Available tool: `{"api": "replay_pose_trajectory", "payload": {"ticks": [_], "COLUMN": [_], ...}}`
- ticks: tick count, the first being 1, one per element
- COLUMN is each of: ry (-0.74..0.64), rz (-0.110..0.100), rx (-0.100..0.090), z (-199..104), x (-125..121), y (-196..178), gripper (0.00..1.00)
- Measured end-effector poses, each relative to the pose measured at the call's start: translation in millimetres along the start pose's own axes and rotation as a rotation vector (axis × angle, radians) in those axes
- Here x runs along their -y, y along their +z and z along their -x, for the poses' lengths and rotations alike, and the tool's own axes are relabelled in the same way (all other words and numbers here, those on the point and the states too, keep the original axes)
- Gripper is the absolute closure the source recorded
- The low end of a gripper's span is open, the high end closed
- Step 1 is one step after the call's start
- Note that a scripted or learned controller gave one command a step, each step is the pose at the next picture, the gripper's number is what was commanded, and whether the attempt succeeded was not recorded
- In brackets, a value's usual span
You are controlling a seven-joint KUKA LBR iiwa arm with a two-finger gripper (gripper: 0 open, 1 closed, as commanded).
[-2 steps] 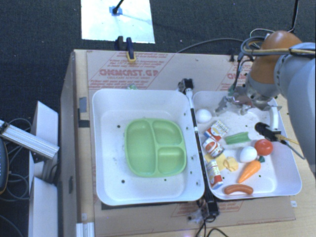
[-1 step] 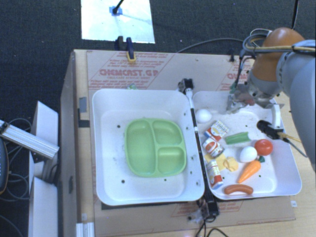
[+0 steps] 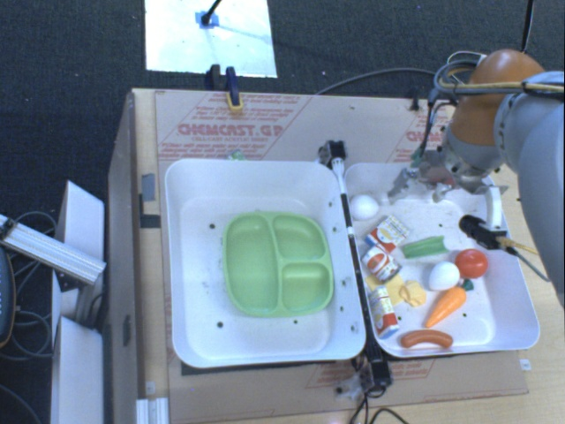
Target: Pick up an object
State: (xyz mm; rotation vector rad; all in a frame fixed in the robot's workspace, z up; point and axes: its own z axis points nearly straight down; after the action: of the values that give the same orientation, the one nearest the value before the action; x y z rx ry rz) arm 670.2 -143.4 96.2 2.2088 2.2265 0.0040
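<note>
Resting on the bench (image 3: 177, 122), the left bin (image 3: 190, 325) held a green divided plate (image 3: 278, 263). The right bin (image 3: 516, 316) held a carrot (image 3: 447, 305), sausage (image 3: 427, 339), tomato (image 3: 472, 262) and egg (image 3: 364, 207). The gripper (image 3: 424, 179) hovered over that bin's far edge; whether it was spread or pressed together, I cannot tell.

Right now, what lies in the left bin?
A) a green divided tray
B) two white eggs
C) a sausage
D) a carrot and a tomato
A: the green divided tray lies alone in the left bin, while the toy foods sit in the right bin.
</note>
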Motion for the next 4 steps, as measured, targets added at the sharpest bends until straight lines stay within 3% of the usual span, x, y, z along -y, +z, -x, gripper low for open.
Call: {"api": "replay_pose_trajectory", "payload": {"ticks": [1, 2, 3, 4], "ry": [0.003, 0.001, 0.001, 0.003], "rz": [-0.003, 0.000, 0.000, -0.003], "rx": [-0.002, -0.001, -0.001, -0.002], "z": [-28.5, -27.8, -27.8, -47.7], "x": [0.8, -0.4, -0.3, 0.7], "y": [11.1, -0.5, -0.4, 11.0], "gripper": [0.00, 1.00, 0.00, 0.00]}}
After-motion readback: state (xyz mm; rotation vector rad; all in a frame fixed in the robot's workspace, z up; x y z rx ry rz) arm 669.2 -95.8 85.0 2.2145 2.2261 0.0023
